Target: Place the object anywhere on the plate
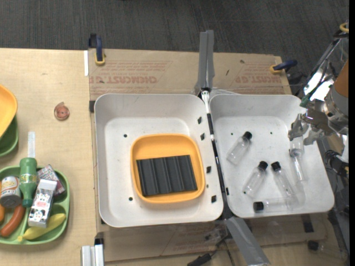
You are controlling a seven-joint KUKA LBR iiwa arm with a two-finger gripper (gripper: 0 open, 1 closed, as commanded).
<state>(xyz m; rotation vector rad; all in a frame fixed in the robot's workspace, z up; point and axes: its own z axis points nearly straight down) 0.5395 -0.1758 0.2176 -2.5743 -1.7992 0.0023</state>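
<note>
Clear little bottles [239,147] with black caps lie in the right bin [222,148] — none is on the orange plate [145,147] in the left bin yet. The claw [297,139] hangs at the right side of the frame, over one bottle [297,165]; I cannot tell if it grips anything. To do this well, it should drop straight down, pinch that bottle across its middle, then lift slowly.
</note>
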